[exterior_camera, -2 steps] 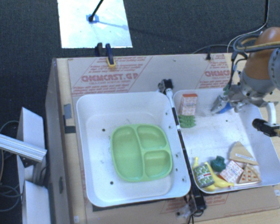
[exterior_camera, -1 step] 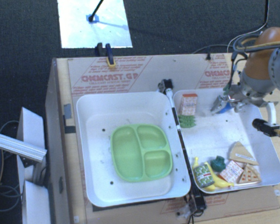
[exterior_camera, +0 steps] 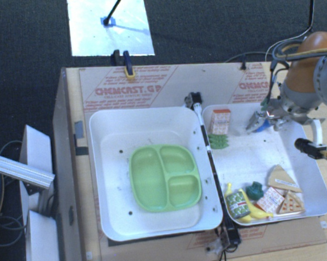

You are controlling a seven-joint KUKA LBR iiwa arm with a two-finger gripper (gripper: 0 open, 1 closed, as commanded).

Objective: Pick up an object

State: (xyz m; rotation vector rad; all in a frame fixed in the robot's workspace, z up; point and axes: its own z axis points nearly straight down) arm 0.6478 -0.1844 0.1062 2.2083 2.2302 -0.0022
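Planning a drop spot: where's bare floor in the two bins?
Right bin: its middle is bare, between the carton at the back and the toy food pile along the front edge. The gripper hangs over the back right. Left bin: a strip of bare floor surrounds the green tray.

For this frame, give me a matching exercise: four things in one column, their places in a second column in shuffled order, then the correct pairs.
Things:
1. green divided plate
2. orange-and-white carton
3. waffle piece
4. gripper

Places:
A. right bin, far end by the divider
B. right bin, near right corner
C. middle of the left bin
D. over the right bin's far right part

Pairs: 1-C, 2-A, 3-B, 4-D
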